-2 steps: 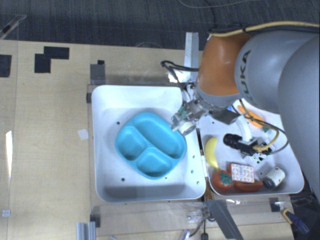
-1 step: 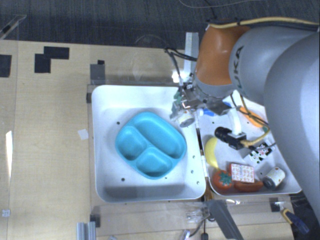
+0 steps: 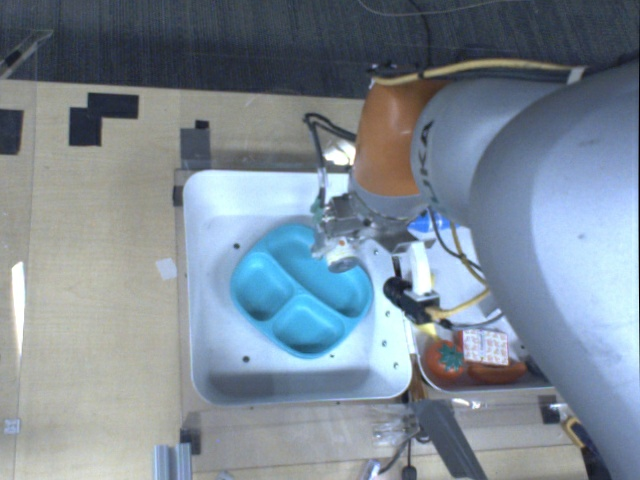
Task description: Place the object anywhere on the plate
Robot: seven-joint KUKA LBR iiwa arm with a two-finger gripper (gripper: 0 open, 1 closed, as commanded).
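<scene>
A blue plate (image 3: 295, 293) with three compartments lies in the left white bin (image 3: 215, 268). My gripper (image 3: 335, 240) hangs over the plate's upper right compartment, under the orange band of the arm. A small round pale grey thing (image 3: 343, 261) shows at the gripper's lower end, just above the plate's right rim. I cannot make out whether it is a held object or part of the gripper.
The right bin (image 3: 470, 386) holds a red round object (image 3: 447, 361), a white and red patterned packet (image 3: 485, 346) and a blue item (image 3: 425, 223) partly hidden by the arm. The big grey arm covers the right of the view. Cables hang beside the wrist.
</scene>
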